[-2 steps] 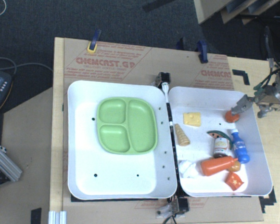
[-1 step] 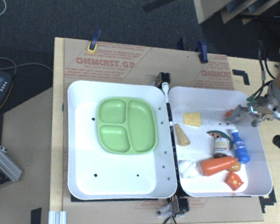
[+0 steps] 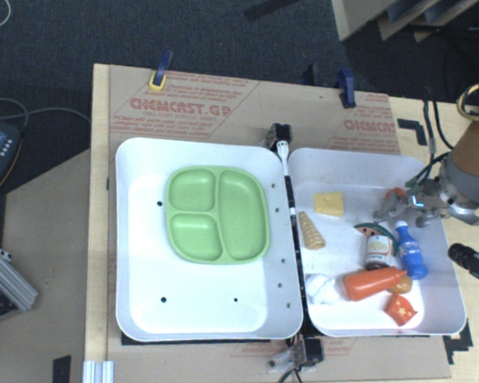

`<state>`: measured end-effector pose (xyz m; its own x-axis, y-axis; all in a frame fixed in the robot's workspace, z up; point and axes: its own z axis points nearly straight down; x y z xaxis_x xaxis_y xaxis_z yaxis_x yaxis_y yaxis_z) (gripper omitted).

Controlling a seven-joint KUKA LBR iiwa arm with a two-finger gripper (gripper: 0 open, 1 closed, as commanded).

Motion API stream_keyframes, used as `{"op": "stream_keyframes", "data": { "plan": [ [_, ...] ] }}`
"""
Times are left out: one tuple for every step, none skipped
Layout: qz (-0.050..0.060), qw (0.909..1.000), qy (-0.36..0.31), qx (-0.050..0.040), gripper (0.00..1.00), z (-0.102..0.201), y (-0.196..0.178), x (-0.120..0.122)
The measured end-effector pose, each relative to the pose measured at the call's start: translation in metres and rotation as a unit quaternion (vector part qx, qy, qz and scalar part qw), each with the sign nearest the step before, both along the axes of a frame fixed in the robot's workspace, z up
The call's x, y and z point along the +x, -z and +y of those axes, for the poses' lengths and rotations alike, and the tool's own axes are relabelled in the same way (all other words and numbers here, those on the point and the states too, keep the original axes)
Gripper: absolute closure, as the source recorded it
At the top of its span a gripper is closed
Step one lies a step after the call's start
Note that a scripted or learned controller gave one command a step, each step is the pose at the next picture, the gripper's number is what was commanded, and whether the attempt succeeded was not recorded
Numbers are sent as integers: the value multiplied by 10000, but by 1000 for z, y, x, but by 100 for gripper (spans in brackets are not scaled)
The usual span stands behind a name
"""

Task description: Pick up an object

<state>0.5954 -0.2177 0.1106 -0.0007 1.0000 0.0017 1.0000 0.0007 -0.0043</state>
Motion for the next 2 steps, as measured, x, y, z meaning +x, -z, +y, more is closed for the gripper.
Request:
{"op": "stream_keyframes", "data": {
  "plan": [
    [-15,10000,-14,25,0,4,26,2],
    [-31,10000,-12,3,100,3,15,2]
  ]
}}
